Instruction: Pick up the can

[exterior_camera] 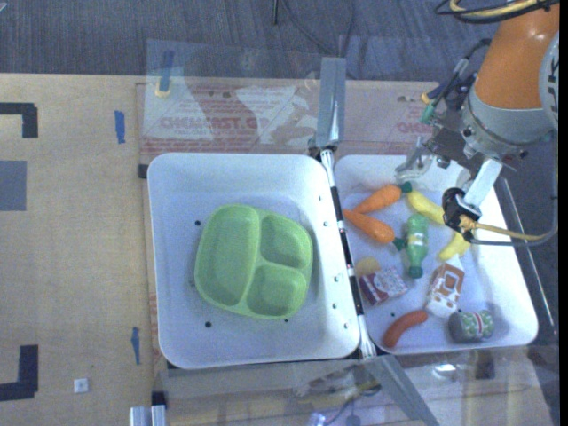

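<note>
The can (470, 324) is a small grey one with a green and red label. It lies on its side in the front right corner of the right bin (524, 313). My gripper (426, 161) hangs over the far part of that bin, above the orange carrots and well away from the can. Nothing shows in its grasp.
Two carrots (380, 199), two yellow bananas (424, 207), a green bottle (414, 243), a small carton (446, 289), a red-white packet (383, 284) and a sausage (405, 327) share the right bin. The left bin (177, 193) holds a green divided plate (255, 261).
</note>
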